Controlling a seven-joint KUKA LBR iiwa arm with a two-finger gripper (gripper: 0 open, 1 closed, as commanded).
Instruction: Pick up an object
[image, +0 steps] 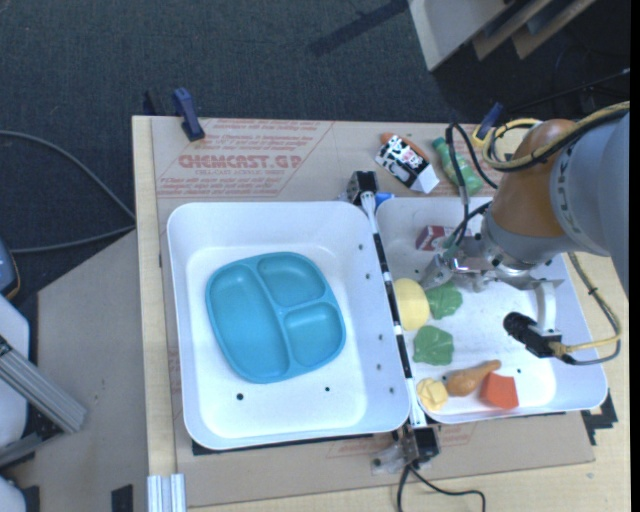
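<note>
Hovering: gripper (452, 268) over right bin (575, 395), near green toy (445, 301)
Grip state: can't tell
Left bin (190, 300): blue tray (276, 316)

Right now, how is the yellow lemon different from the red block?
The lemon is yellow and round; the red block is boxy with flat faces. The lemon lies by the bin's left wall, beside the gripper; the block lies at the near edge, next to a carrot. Both sit in the right bin.
</note>
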